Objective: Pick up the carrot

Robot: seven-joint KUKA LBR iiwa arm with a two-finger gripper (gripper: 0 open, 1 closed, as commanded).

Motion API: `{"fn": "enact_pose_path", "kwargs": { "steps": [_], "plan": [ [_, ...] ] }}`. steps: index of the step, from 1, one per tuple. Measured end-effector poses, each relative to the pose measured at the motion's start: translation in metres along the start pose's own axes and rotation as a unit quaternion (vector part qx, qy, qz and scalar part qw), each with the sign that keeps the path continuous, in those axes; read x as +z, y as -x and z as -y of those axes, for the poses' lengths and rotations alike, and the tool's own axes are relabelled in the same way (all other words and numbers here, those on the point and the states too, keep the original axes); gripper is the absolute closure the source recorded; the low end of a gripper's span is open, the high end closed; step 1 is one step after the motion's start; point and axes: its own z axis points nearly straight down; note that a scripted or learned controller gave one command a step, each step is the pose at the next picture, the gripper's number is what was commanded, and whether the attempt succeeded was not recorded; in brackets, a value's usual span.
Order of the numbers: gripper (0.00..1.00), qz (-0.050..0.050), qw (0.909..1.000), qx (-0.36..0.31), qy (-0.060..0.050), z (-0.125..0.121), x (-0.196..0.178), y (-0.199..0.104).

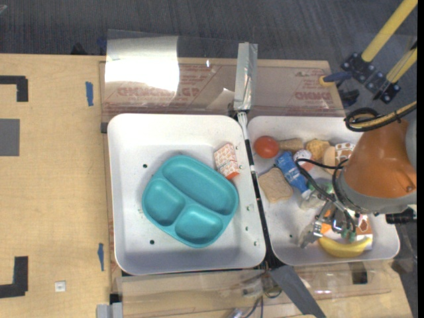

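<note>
Left bin [122, 197]: shallow white plastic tray with rounded corners and a smooth, slightly glossy floor.
Plate: teal plastic divided plate [191, 201], rounded, three compartments, lying slantwise in the middle of the left bin.
Packet: small red-and-white patterned carton [226, 158], boxy, just beyond the plate's far right corner, close to the wall between the bins.
Right bin [392, 249]: matching white plastic tray, crowded with toy food.
Tomato: round, glossy red tomato [266, 146], far left corner of the right bin.
Bottle: blue plastic bottle [291, 171], cylindrical, lying slantwise just right of the tomato.
Bread: flat tan slice of bread [273, 185], matte, beside the bottle on its near left.
Banana: curved yellow banana [344, 246], smooth, along the near wall.
Arm: grey arm with broad orange band [377, 167], over the right half of the right bin.
Gripper [326, 222]: low over the bin floor, just above the banana's left end; open or clenched, cannot tell.
Carrot: small orange carrot [363, 225], near right of the right bin, just beyond the banana and right of the gripper; mostly hidden under the arm, so long axis and pointing direction cannot be told.
</note>
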Motion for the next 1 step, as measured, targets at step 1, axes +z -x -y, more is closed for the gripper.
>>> {"fn": "enact_pose_path", "kwargs": {
  "steps": [1],
  "plan": [
    [1.0,0.004,1.0,-0.001,0.001,-0.0016,-0.0115,0.0019]
  ]
}}
